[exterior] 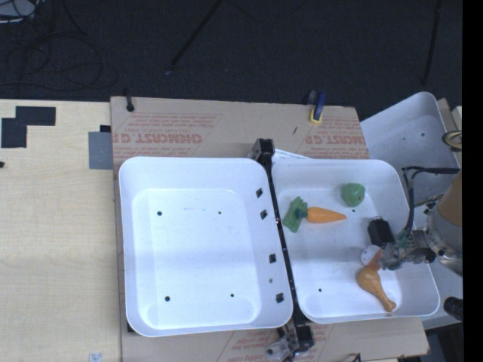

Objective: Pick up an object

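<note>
The gripper (383,249) sits low in the right bin (332,308) over the tan toy drumstick's (375,285) upper end, seemingly lined up to grasp it.

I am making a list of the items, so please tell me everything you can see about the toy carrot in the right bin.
The carrot is a small toy with a smooth orange body, plastic by its look, and a leafy green top. It lies flat on the floor of the right bin, in the upper left part, near the divider between the bins. The green top points left and the thin tip points right. Nothing touches it; the green ball sits apart, up and to the right.
</note>
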Motion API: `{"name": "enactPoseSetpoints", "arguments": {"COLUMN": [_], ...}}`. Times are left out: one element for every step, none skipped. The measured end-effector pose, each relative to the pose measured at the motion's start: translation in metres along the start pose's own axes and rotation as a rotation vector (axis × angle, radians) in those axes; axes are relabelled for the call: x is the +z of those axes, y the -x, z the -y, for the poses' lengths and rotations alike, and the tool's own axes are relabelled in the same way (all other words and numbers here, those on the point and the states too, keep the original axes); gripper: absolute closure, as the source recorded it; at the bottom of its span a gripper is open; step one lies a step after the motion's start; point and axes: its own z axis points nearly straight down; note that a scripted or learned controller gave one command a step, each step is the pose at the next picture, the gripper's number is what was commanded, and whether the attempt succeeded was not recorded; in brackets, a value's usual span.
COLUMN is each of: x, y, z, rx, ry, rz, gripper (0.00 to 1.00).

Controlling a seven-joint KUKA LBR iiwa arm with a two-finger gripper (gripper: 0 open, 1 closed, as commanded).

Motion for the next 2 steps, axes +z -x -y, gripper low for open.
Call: {"name": "enactPoseSetpoints", "arguments": {"x": [-0.0488,-0.0463], "y": [-0.0015,-0.0015], "z": [-0.0081,-0.0073], "rx": [-0.010,-0.006], "ry": [0.005,0.002], "rz": [0.003,0.001], "gripper": [1.00,0.00]}}
